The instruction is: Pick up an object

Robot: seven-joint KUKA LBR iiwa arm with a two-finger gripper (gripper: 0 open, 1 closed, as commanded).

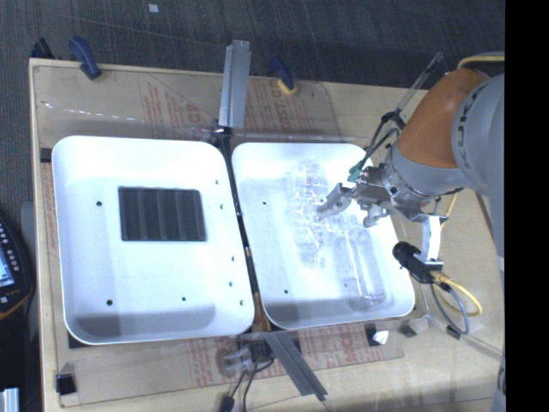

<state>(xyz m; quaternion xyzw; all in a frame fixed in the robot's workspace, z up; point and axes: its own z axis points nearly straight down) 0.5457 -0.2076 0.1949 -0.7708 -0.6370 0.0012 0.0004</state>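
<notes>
A grey robot arm with an orange band above its wrist reaches in from the right over a pale wooden bench that carries two shallow white plastic bins side by side. Its two-finger metal gripper hangs over the upper right part of the right-hand white bin, close to that bin's right wall; whether it is spread or closed on something cannot be told from this slanted view. In the right-hand bin lie several clear, colourless plastic objects, hard to separate against the white floor: a cluster near the middle just beside the gripper, and a longer, tube-like clear piece running toward the lower right corner. None of them can be seen caught in the gripper. The left-hand white bin holds a dark grey rectangular ribbed block, lying flat near its centre, well apart from the arm. A grey metal bar stands at the far edge where the two bins meet, and blue clamps grip the bench's back edge.
</notes>
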